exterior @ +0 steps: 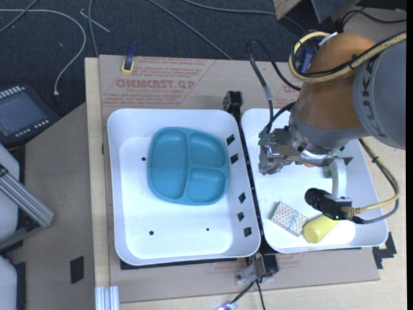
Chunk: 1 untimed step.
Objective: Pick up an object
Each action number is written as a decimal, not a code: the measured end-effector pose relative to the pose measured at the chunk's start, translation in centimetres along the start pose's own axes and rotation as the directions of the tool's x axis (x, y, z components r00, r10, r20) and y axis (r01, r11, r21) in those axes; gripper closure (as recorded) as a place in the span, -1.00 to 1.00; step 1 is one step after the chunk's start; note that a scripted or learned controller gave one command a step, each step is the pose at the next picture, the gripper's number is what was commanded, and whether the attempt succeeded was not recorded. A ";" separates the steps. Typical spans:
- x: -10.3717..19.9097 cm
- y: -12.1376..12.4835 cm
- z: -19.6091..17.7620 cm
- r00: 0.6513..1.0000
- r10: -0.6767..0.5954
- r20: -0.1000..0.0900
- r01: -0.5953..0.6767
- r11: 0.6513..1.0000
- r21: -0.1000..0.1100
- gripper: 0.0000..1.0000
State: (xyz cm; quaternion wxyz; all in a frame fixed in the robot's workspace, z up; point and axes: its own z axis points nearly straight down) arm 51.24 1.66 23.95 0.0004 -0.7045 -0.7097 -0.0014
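Observation:
My gripper [270, 160] hangs over the left part of the right bin [362, 176], close to the wall between the two bins. Nothing shows in its grasp. Below it, near the front of that bin, lies a small white box with a speckled pattern [288, 217]. A yellow rounded object [315, 230] sits just to the right of the box, touching or nearly touching it. A blue divided plate [188, 165] lies in the middle of the left bin [129, 179].
The grey and orange arm covers the back and right of the right bin. Black clips line the divider [240, 173] between the bins. Cardboard [161, 79] lies under both bins, with loose cables on the dark floor behind.

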 end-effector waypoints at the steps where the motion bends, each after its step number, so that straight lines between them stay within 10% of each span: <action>1: 4.9 0.5 1.2 1.000 0.002 0.000 -0.002 1.000 0.003 1.00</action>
